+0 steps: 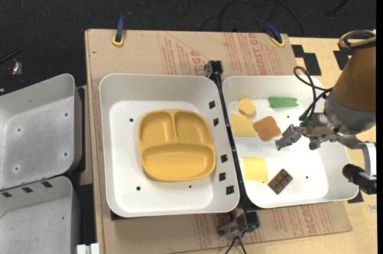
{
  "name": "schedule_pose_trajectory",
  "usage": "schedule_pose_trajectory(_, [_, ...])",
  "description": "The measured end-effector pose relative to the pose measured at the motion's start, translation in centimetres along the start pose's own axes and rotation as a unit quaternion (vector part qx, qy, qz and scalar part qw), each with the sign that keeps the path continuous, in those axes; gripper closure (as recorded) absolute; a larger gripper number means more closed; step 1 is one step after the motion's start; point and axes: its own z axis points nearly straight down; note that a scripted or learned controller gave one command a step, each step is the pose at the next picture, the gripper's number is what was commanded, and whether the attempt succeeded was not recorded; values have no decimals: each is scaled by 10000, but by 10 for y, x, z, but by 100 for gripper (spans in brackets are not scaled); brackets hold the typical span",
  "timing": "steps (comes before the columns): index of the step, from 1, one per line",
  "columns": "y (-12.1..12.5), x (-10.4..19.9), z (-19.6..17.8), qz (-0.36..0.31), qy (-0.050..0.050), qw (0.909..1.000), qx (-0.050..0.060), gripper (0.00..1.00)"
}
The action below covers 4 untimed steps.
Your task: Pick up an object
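Several small food-like pieces in the right bin [335,187]: brown toast-like slab [267,127] nearest the end effector [287,138], pale yellow square [242,125] touching its left side, round orange piece [246,106] above, green strip [282,102] near the far wall, yellow block [255,169] and dark chocolate-like square [279,181] toward the front. Hovering just right of the brown slab, fingers slightly parted, nothing between them. Left bin [114,145] holding a yellow divided plate [177,145]. Both resting on a cardboard-covered desk [167,49].
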Motion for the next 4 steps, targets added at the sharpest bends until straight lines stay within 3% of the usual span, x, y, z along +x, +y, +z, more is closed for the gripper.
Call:
schedule_pose_trajectory(1, [3, 0, -6, -17, -11, 10000, -61, 0])
schedule_pose_trajectory(3, [7, 9, 103, -5, -7, 10000, -50, 0])
schedule_pose_trajectory(4, [8, 9, 90, 0, -10, 10000, -65, 100])
